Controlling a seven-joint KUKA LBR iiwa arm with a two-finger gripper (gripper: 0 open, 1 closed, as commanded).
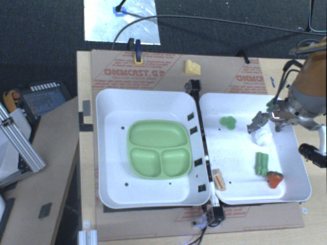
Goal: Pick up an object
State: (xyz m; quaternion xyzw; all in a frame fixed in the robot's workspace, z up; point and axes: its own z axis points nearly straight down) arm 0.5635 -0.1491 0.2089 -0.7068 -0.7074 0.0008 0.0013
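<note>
A small white object (264,136) lay in the right bin (240,188), directly beneath the gripper (266,124), whose finger state could not be told. A clean pick probably needed a straight descent centred on it, clear of the green beans (261,163) nearby.

The arm (310,83) was seen as a thick rounded body, tan-orange across its upper part and pale grey below. A thin yellowish strip lay along its top edge. Dark cables were looped down its near side, and a small blue mark was noted beside them. The wrist was built of grey metal with dark recesses. The pincer (261,121) was made of dull grey metal, with blunt, dark-tipped fingers. A black rounded piece was seen below the wrist.
</note>
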